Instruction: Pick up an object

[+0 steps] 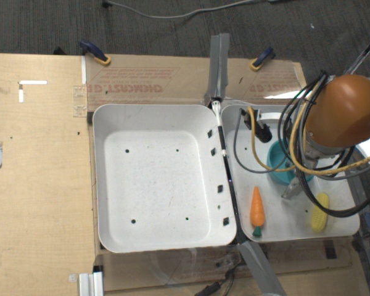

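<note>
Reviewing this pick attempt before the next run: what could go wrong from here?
1. The gripper sits against the teal cup, beside the toy carrot and toy corn; it may knock one rather than grasp it.
2. Looping cables hang over the right bin and could snag the cup.

I see wooden bench (37,184), light tan, bare along left side. Two shallow white bins sit on it side by side: left bin (105,165) and right bin (342,224), touching at shared edge. Cardboard sheet (154,82) lies flat behind bins. Two blue-and-orange clamps (94,51) at back edge. White tape marks (29,86) on far left.
</note>
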Controlling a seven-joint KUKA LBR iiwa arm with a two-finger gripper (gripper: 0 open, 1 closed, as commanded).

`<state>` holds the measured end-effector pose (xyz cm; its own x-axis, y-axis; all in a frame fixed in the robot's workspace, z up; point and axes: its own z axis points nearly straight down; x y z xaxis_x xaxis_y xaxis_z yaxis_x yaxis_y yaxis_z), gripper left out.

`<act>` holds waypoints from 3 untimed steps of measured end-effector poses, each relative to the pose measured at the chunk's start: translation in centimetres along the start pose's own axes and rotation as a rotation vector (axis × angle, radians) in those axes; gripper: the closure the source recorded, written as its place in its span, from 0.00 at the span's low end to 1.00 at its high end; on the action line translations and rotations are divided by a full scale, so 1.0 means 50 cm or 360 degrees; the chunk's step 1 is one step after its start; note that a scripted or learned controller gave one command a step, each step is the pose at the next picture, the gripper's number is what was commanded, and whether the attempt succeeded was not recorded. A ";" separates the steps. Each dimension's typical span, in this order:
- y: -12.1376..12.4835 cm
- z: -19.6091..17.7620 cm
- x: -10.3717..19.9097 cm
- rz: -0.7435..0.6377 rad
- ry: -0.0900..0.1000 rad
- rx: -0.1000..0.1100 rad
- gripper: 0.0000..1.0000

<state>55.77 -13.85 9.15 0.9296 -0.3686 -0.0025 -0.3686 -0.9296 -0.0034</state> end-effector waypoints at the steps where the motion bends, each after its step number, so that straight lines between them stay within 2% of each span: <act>1: -0.035 0.002 -0.168 0.0002 -0.0004 -0.0002 0.00; 2: -0.031 -0.084 0.062 -0.0010 0.0004 -0.0001 0.00; 3: 0.007 -0.006 0.214 -0.0236 -0.0038 -0.0008 0.00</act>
